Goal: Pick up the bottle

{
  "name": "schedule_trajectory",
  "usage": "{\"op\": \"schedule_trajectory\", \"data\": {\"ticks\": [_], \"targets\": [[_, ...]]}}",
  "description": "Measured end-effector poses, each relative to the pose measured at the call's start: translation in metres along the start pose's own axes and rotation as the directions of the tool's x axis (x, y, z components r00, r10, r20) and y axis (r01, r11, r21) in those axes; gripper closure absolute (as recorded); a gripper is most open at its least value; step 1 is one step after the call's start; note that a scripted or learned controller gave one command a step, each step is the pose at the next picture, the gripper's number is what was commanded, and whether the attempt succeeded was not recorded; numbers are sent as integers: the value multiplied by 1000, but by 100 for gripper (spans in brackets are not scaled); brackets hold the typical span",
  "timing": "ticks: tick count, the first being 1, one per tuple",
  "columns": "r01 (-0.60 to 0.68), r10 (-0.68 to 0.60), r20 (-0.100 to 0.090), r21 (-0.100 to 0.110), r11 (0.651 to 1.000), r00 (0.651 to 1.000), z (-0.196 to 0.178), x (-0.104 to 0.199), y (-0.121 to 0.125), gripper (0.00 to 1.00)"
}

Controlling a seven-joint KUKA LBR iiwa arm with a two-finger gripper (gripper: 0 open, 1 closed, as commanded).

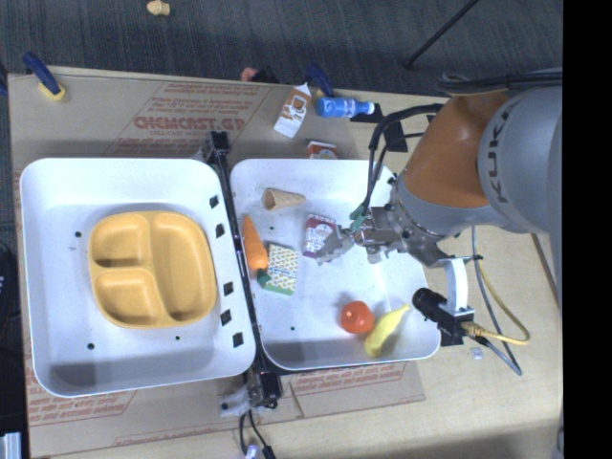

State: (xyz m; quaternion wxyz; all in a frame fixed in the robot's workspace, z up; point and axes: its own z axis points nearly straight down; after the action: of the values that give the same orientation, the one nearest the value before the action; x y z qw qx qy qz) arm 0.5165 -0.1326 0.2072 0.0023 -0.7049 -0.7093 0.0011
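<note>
A small blue bottle lies on its side on the cardboard behind the right bin, outside it. My gripper hangs low over the middle of the right bin, well in front of the bottle and apart from it. It sits right beside a dark red snack packet, at that packet's right edge. Whether it touches the packet I cannot tell. The grey arm with its orange band covers the bin's right side.
The right bin also holds a cone, a carrot, a checkered packet, a tomato and a banana. A yellow divided plate lies in the left bin. A small carton stands left of the bottle.
</note>
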Motion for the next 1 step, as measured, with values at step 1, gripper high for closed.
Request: {"op": "schedule_trajectory", "data": {"ticks": [1], "targets": [[5, -5, 0, 2, 1000, 1000, -10, 0, 0, 100]]}}
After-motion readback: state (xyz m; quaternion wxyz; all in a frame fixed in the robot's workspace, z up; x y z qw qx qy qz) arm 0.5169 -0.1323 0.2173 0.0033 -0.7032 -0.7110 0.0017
